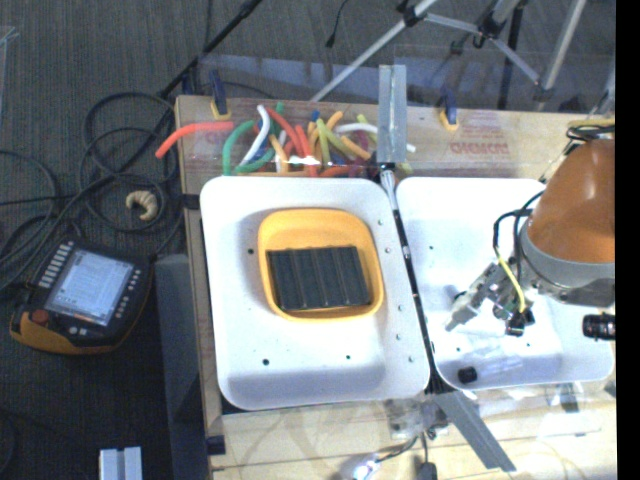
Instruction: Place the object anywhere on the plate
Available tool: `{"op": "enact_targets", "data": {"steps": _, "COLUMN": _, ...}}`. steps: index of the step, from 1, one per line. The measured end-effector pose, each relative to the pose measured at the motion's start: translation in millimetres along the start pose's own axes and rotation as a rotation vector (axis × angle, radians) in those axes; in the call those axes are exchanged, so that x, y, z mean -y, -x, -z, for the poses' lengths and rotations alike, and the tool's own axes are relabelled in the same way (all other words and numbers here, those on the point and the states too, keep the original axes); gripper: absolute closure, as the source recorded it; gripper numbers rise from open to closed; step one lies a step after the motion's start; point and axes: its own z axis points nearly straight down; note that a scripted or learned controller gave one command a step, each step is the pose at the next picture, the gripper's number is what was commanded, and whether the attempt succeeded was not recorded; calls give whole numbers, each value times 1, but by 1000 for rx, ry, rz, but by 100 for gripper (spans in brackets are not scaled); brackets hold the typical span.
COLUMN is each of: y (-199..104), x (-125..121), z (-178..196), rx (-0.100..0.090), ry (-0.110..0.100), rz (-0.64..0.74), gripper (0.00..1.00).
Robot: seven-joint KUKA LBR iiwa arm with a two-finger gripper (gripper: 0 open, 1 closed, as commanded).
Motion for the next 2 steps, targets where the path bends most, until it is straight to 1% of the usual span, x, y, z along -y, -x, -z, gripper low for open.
{"op": "enact_targets", "data": {"steps": 1, "y": 13, "x": 15, "z": 0, "rx": 2, "ry": 0, "rz": 354, "gripper": 100}}
{"op": "enact_targets", "data": {"steps": 2, "y": -6, "x": -10, "z": 26, "rx": 5, "ry": 2, "rz": 575, "gripper": 100}}
